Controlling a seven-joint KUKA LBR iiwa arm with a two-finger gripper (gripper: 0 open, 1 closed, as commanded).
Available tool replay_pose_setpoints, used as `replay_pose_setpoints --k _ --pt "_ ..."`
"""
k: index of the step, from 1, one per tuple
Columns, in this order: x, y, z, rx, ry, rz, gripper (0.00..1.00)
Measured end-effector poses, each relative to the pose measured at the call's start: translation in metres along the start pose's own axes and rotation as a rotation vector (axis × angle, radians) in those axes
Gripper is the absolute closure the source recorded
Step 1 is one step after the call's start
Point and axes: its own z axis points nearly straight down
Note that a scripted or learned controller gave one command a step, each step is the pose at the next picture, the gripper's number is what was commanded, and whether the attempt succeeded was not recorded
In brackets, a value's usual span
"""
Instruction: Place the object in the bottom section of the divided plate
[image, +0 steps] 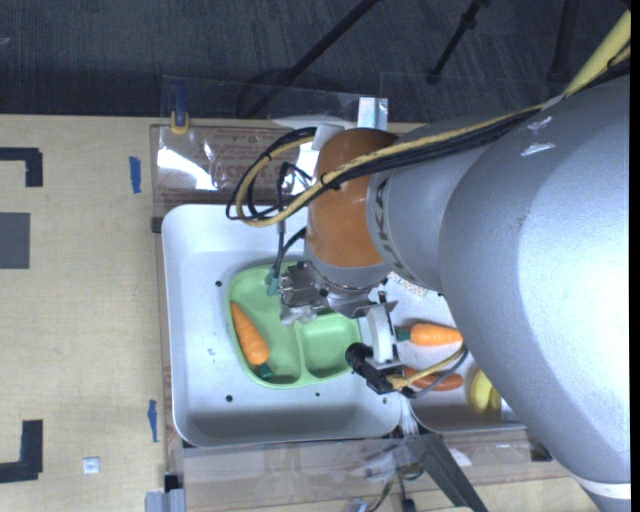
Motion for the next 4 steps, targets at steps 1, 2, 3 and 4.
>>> replay_pose_setpoints --k 1,2,3,4 --pt "-0.0266 -0.0154 -0.0038 -0.002 0.000 -0.063 1.00" --pt "-0.0268 -0.0154 -0.0038 -0.002 0.000 -0.063 0.00" --pt "-0.0268 -0.0154 -0.0038 -0.002 0.000 -0.063 0.00" --pt "-0.0268 -0.0154 -0.0038 -0.002 0.000 -0.063 0.00"
